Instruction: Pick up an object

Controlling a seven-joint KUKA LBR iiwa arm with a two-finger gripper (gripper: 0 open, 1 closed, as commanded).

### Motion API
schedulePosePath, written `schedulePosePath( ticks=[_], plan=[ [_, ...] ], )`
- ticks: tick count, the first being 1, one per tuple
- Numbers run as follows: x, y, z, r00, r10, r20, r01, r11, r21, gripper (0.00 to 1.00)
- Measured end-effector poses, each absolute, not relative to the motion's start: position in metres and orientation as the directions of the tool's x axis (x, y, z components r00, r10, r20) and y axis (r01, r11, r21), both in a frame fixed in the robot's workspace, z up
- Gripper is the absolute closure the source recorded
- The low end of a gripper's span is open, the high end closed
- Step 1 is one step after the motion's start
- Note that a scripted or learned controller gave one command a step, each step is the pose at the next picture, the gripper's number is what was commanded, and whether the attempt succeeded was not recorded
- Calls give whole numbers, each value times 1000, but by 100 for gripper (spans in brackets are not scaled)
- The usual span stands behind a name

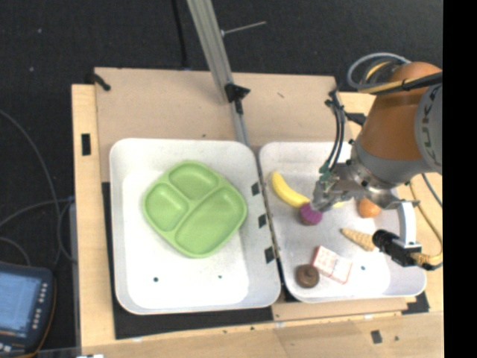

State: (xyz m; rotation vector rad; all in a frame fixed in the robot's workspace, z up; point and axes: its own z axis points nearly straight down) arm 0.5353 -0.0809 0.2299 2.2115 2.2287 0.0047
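Seen from above at a slant, a pale wooden surface [171, 103] carries two shallow white plastic bins placed side by side, their inner edges touching.

The left white bin [134, 274] holds a light green plastic plate with three compartments [195, 208], lying flat near the bin's centre.

The right white bin [298, 159] holds several small things. A yellow toy banana [287, 190] lies at a slant in the upper left part of the bin. Just beside its lower end sits a small purple rounded object [310, 215]. A small orange ball-like object [367, 208] rests further right, partly behind the arm. Below it lies a tan cone-shaped piece [358, 237], pointing left. Near the front edge there is a small pink and white box [332, 264], and just to its left a dark brown round piece [307, 276].

The grey arm with its orange band [399, 118] reaches in from the right, over the right bin. Its hand [323, 197] hangs low between the banana and the purple object, directly above the purple object and very close to it. Whether the hand is spread or closed cannot be told from this angle, and no object can be made out within its grip.

A slanted grey metal rail [212, 39] rises from the back of the surface.
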Motion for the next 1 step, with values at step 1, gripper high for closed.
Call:
schedulePosePath(
  ticks=[1],
  plan=[
    [543,-30,222,-7,1000,1,1000,7,0,100]
  ],
)
